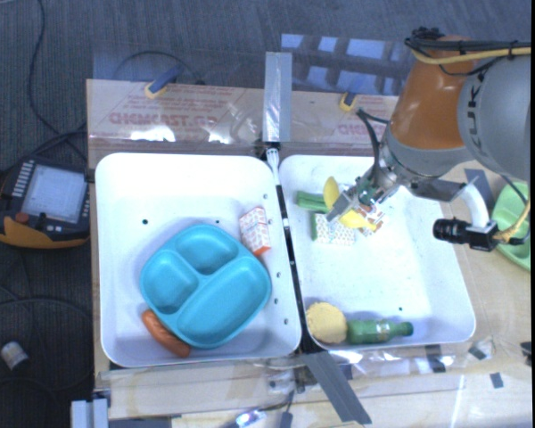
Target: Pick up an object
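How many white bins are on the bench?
2. The left bin holds a blue plate. The right bin holds a green bottle, with the gripper over its far side.
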`<state>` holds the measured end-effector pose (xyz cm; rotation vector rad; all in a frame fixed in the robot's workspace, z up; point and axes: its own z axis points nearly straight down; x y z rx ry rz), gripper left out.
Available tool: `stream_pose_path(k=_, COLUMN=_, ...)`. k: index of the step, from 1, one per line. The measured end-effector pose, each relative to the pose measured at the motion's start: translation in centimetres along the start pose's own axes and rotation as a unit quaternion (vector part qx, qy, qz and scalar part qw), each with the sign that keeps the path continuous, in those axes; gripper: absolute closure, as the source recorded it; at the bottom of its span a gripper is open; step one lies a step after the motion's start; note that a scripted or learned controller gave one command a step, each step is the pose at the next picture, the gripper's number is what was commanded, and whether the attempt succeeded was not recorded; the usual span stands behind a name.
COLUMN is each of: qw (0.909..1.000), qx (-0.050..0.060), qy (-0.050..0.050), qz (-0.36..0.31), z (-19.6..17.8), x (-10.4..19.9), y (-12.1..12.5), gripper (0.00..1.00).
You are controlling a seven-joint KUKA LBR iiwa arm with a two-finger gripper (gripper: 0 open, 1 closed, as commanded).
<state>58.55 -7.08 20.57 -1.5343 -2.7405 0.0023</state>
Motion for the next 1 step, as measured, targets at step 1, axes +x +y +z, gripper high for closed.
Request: stream_pose_path(k=1, qw=0.9993, qx=0.000, qy=0.000, qz=0.038, z=2.28, x=2.22, y=-0.93, gripper=1.00)
